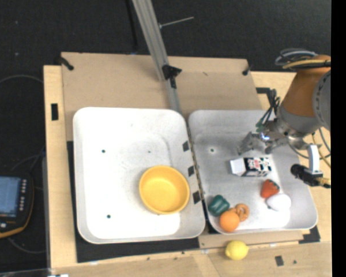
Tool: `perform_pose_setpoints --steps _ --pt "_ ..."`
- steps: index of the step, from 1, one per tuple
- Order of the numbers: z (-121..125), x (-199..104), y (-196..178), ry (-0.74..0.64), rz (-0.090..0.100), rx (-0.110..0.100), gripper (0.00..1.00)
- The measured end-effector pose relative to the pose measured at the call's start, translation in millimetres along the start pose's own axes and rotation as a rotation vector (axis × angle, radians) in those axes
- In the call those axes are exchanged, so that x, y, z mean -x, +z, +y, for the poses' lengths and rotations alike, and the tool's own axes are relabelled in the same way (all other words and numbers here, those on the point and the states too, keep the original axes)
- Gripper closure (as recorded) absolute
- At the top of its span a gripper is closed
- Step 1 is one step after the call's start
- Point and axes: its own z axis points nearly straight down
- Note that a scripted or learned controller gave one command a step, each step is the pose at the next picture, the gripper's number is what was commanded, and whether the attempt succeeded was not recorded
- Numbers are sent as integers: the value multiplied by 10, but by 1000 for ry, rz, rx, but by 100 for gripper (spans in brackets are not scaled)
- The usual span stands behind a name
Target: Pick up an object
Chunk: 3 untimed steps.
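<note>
Two shallow white bins side by side on the worktop. Left bin: one yellow bowl, upright, near the lower right corner. Right bin: small white carton lying on its side near the centre, dark and red print on its face, lettering too small to read, no brand legible. Below and right of the carton, a red piece touching a white rounded piece. Along the front wall, a dark green piece, an orange ball and a smaller orange item, these two touching. Yellow lemon-like fruit outside the bins, on the worktop just below the right bin's front edge. Gripper over the right bin, just above the carton, nothing seen between its fingers; finger spread: cannot tell. Handheld pendant with blue screen at far left, screen text unreadable.
</note>
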Motion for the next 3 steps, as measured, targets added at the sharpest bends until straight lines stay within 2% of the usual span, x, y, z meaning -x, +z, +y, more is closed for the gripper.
perform_pose_setpoints --steps 1,3 --pt "27 6 -156 1 0 10 100" --pt "36 46 -1144 -4 1 13 100"
